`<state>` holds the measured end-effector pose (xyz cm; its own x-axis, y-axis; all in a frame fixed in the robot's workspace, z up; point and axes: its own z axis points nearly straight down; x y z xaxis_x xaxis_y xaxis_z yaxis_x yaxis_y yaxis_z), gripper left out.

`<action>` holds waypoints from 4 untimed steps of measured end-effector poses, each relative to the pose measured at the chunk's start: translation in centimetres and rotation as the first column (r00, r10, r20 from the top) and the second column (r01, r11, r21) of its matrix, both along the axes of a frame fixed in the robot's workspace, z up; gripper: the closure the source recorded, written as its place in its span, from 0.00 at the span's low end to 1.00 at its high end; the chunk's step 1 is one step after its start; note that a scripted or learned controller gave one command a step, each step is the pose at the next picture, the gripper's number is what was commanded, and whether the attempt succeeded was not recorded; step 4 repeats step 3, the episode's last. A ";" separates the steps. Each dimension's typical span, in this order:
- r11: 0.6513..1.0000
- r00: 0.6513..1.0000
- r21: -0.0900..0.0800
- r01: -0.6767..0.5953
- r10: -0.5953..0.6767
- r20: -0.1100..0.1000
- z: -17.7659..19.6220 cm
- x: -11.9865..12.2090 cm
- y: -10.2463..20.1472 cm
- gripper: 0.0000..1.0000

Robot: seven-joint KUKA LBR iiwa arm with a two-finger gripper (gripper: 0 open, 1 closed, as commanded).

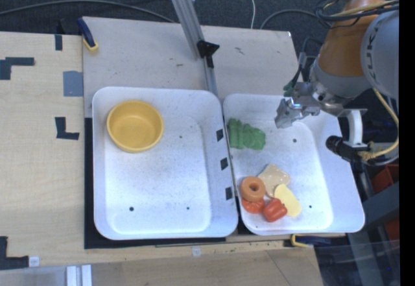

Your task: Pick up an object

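While claw [286,116] hangs over right bin [324,168], finger gap can't be judged, green toy [245,135] just left of it, donut [252,187], red pepper [274,211] further below, yellow bowl [134,125] far left.

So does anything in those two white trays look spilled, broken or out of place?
Nothing stands out. The yellow bowl sits upright in the left bin. In the right bin, the green toy lies alone, while the orange ring, red piece, tan piece and yellow piece are clustered together, nothing spilled.
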<state>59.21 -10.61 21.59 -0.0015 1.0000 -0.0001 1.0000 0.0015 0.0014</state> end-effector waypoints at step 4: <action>1.000 1.000 0.002 -0.007 0.007 -0.004 -1.4 -1.1 15.6 1.00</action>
